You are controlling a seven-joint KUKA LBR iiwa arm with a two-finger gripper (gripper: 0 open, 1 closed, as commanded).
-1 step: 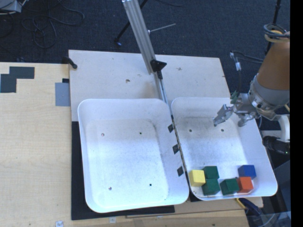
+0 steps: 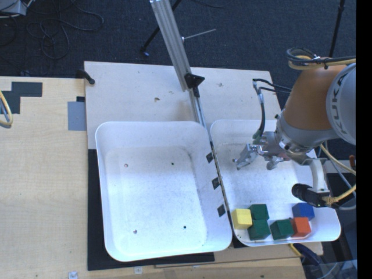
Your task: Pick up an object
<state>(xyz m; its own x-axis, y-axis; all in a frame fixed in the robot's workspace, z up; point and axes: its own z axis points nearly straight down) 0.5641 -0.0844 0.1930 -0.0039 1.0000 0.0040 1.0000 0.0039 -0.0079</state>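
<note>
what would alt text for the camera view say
A grey and orange robot arm's gripper hangs over the right bin, apart from the yellow, green, orange and blue blocks clustered at its near edge. The left bin sits beside it.

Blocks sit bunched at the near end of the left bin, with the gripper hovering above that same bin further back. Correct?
Not quite. The camera view shows the blocks at the near end of the right bin, not the left. The gripper does hover over that same bin, further back.
</note>
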